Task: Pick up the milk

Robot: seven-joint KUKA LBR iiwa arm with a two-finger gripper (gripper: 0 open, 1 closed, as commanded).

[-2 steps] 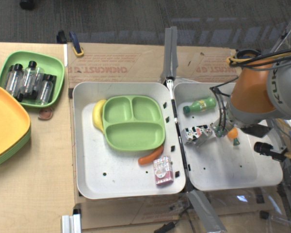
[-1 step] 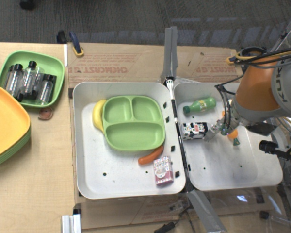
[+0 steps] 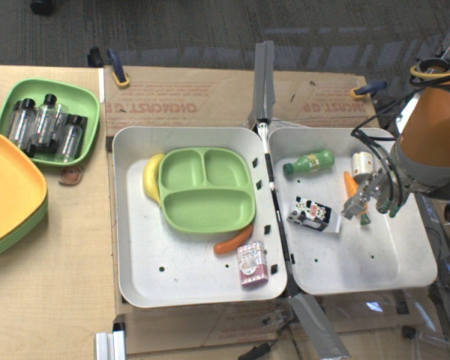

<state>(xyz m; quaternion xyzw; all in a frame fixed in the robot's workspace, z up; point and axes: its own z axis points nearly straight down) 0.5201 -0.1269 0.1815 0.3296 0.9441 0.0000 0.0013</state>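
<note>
Fingers (image 3: 352, 209) of the grey two-finger gripper (image 3: 358, 205) look parted to us, with nothing between them, low over the right white bin (image 3: 375, 272). We count one black-and-white patterned milk carton (image 3: 310, 214), lying flat near that bin's left wall, just left of the gripper and apart from it. Three other things share this bin: one green plastic bottle (image 3: 309, 163), one small white cylinder (image 3: 361, 163) and one orange stick (image 3: 349, 183). The left white bin (image 3: 139, 268) holds four: one green divided plate (image 3: 207, 190), one yellow piece (image 3: 151, 177), one orange sausage-shaped piece (image 3: 233, 241) and one pink carton (image 3: 252, 265).
</note>
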